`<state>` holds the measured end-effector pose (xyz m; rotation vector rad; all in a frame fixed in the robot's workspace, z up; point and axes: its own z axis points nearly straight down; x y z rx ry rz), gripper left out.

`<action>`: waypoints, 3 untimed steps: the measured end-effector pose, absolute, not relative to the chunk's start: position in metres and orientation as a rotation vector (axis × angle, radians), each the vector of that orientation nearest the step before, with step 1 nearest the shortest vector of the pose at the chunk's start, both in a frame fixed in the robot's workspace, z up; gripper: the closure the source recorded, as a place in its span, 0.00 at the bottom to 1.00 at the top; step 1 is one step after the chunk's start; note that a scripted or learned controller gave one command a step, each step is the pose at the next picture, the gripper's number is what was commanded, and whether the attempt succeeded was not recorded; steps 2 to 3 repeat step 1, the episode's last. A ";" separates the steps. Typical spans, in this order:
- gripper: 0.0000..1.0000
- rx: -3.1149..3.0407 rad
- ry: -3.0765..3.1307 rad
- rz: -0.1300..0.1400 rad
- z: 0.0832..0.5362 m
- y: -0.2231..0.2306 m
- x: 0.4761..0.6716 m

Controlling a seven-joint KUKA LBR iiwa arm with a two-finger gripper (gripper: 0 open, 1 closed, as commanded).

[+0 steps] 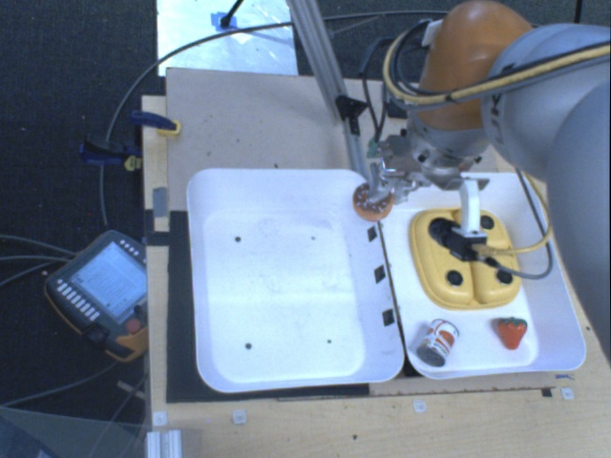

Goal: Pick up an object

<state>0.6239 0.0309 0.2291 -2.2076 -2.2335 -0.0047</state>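
My gripper point(375, 197) hangs over the rim where the two white bins meet, at the top edge. A small round brown-orange piece point(370, 205), like a little doughnut, sits at its metal fingertips and appears pinched between them, over the left bin's upper right corner. In the right bin point(563, 346) lie a yellow moulded toy point(465, 265) with black holes, a small tipped can point(437, 342) and a red strawberry point(513, 332). The grey arm with its orange band point(468, 55) comes in from the upper right.
The left bin point(277, 284) is beside the gripper on its left. A slanted metal pole point(320, 46) passes just behind the gripper. A cable loops across the yellow toy. A teach pendant point(100, 289) lies off the bench at left.
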 end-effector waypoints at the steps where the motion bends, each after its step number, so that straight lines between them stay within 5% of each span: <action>1: 1.00 -2.208 -2.233 -0.006 0.239 0.086 0.621; 3: 1.00 -2.208 -2.233 -0.006 0.239 0.086 0.621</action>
